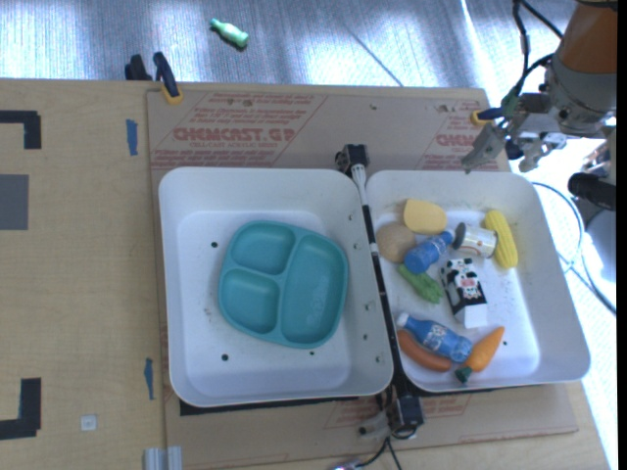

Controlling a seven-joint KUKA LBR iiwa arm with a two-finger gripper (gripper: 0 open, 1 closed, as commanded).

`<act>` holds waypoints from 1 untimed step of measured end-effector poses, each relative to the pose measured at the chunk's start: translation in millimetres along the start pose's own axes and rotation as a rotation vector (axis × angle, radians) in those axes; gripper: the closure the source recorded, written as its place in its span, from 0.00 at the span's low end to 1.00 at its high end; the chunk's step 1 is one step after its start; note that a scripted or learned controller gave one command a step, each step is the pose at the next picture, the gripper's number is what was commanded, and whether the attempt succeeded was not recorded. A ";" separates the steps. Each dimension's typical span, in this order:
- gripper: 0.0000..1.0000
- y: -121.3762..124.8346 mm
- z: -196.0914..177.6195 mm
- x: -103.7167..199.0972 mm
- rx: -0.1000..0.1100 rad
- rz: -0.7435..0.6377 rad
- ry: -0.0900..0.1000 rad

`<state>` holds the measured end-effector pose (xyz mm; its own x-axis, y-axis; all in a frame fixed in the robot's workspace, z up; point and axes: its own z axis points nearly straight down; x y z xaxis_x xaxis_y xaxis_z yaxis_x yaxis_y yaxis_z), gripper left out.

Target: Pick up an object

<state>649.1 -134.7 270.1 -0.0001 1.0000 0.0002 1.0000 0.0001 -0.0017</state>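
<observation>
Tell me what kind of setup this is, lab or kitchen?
Most likely a robot lab test bench, not a kitchen: two white bins clamped on a board, toy food such as a plastic corn cob and carrot, and the arm's gripper above the right bin's far edge.

The arm has an orange band over a grey wrist. Black cables loop beside it. The claw is grey metal.

Arm cut off, top-right edge.
</observation>
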 end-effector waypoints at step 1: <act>0.00 -34.7 155.3 -4.4 -0.005 -0.149 -0.001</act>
<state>614.1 -139.1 114.8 -0.1483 0.9889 -0.0013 0.9889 0.1483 0.0032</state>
